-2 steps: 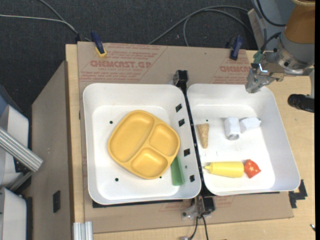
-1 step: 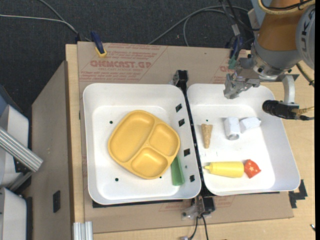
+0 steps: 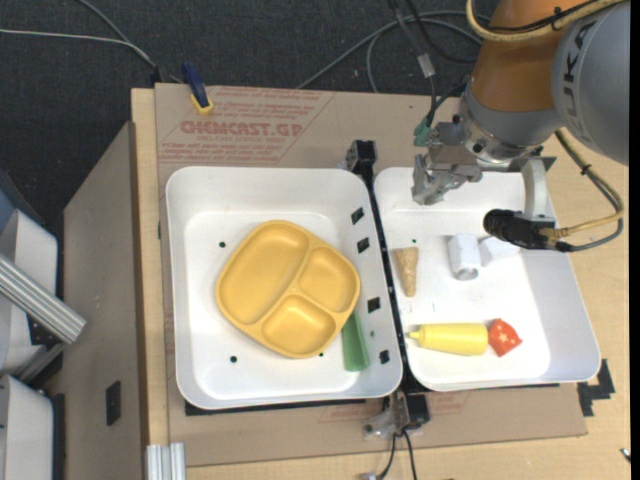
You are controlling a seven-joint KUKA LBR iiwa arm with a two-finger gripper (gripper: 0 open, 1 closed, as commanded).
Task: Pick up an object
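Nearest the camera: left bin [image 3: 190,298], front rim, and right bin [image 3: 560,318] beside it.

Yellow divided plate [image 3: 288,286]: centre of left bin, tilted.
Green stick [image 3: 354,344]: against that bin's right wall, near its front corner.
Yellow bottle [image 3: 450,339]: lying along right bin's front edge, red piece [image 3: 504,336] touching its right end.
Tan cone [image 3: 406,269]: near right bin's left wall.
White cylinder [image 3: 464,256]: mid-bin, just beside the cone.

Gripper [image 3: 437,184]: over right bin's back-left corner, holding nothing; finger spacing cannot be told.

Handling note: the cone or the cylinder looks the likeliest pick; centre above it, descend vertically, keep off the wall.
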